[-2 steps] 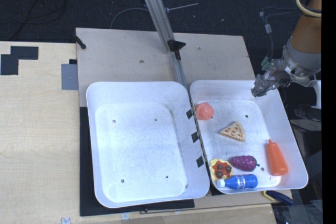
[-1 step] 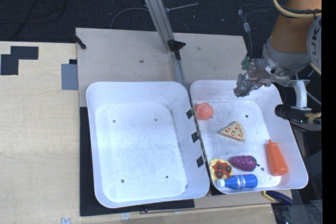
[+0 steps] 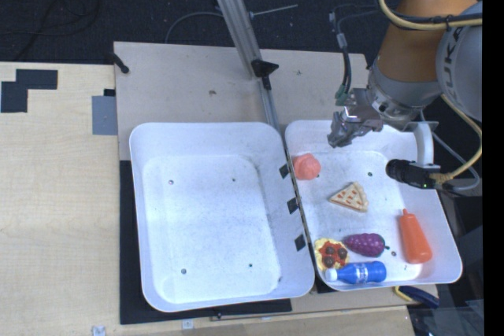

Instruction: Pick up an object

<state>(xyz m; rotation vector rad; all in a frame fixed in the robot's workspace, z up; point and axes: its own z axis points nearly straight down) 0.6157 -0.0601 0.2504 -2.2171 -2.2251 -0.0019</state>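
Observation:
My gripper hangs over the far end of the right bin, above and to the right of a pink-red ball. Nothing shows between its fingers. A tan pizza-slice toy lies in the middle of that bin. An orange bottle-shaped toy rests by the right wall. At the near end sit a purple grape bunch, a yellow and red toy and a blue and white bottle.
The left bin stands beside the right one, with black clips along the shared edge. A metal rail leans up from behind the bins. The grey arm with its orange band fills the upper right.

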